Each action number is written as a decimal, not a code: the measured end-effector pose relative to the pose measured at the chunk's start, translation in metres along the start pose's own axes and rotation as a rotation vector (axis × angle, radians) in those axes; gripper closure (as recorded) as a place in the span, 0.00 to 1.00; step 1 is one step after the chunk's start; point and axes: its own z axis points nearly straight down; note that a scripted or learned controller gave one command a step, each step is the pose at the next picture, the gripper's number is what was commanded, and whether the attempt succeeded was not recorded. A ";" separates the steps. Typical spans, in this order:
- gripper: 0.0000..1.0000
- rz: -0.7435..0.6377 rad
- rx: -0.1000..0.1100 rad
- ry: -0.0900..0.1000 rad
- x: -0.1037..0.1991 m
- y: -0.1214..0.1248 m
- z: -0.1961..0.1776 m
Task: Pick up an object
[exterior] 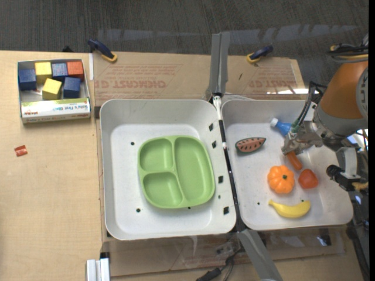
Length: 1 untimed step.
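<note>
Wooden bench (47,215) (cardboard sheet (152,81) on top), dark grey floor (176,10) beyond

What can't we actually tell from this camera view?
- Gripper: too small and cluttered to read its state or whether it holds anything.
- Blue item: partly behind the gripper, kind unclear.
- Orange-red stick: top covered by the gripper; contact unclear.
- Arm: cut off by the right edge.
- Box of blocks: label too small to read.

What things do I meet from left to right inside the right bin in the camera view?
Brown leaf-shaped piece → orange pumpkin → yellow banana → red tomato.
</note>
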 end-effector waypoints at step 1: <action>1.00 -0.008 -0.003 -0.002 0.052 0.022 -0.072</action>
